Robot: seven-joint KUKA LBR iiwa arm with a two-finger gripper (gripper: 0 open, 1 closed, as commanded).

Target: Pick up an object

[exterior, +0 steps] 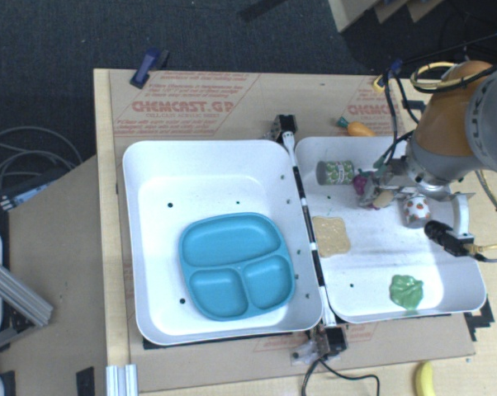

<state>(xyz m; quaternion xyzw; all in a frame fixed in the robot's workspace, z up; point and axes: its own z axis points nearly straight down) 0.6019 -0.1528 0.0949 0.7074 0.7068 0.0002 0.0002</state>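
Can: green-labelled, lying on its side at the far end of the right bin.
Gripper: low in the right bin, just right of the can; finger state cannot be told.
Left bin: holds a blue divided tray.
Right bin also: tan sponge, green lump.

iiwa arm: grey rounded casing with a broad orange band above the wrist, narrowing to a silvery metal flange. Black cables loop along its left side, with a yellow cable coil near the top. Gripper is a small cluster of light metal and dark parts; finer detail is too small to read.
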